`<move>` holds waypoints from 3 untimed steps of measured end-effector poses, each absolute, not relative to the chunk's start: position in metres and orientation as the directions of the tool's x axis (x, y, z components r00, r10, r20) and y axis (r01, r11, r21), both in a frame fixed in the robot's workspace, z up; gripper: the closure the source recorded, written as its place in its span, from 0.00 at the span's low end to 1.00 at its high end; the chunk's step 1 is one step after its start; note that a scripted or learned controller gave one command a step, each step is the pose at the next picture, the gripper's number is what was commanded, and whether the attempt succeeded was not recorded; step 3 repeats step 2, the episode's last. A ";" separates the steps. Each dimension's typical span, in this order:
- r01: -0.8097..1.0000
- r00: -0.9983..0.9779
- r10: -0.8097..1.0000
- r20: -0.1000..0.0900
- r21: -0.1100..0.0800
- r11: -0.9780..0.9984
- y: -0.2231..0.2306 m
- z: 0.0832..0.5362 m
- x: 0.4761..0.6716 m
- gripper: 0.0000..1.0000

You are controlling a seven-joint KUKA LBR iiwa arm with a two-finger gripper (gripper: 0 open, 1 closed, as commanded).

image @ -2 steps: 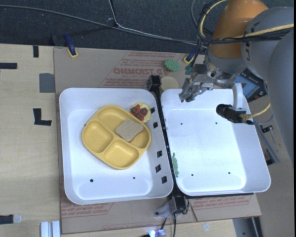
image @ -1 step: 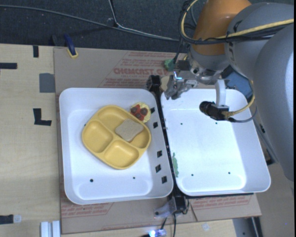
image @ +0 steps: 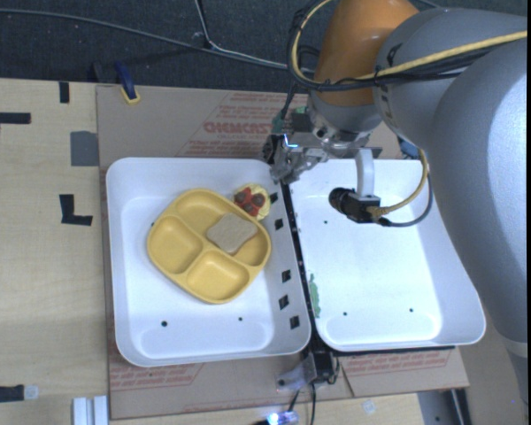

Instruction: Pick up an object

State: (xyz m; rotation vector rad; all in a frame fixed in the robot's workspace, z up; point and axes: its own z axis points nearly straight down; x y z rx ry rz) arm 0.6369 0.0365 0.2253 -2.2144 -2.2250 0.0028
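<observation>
Grey arm (image: 478, 149) over white bins (image: 124, 237) on cardboard (image: 159, 122); pincer (image: 288, 158) state unclear.

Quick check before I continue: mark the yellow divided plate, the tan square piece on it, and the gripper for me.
yellow divided plate (image: 179, 240): camera view, floor of its left compartment.
tan square piece (image: 231, 232): camera view, middle of its top face.
gripper (image: 283, 168): camera view, at its tip, over the bins' shared edge.

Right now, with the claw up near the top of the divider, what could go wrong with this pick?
1. The claw hangs over the rim between the bins, so descending might strike it.
2. The small red object lies against the yellow tray's edge, leaving little room.
3. The tan square lies flat, hard to pinch.
</observation>
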 end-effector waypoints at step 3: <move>1.000 -0.003 1.000 0.000 -0.002 0.003 0.087 0.233 0.640 0.00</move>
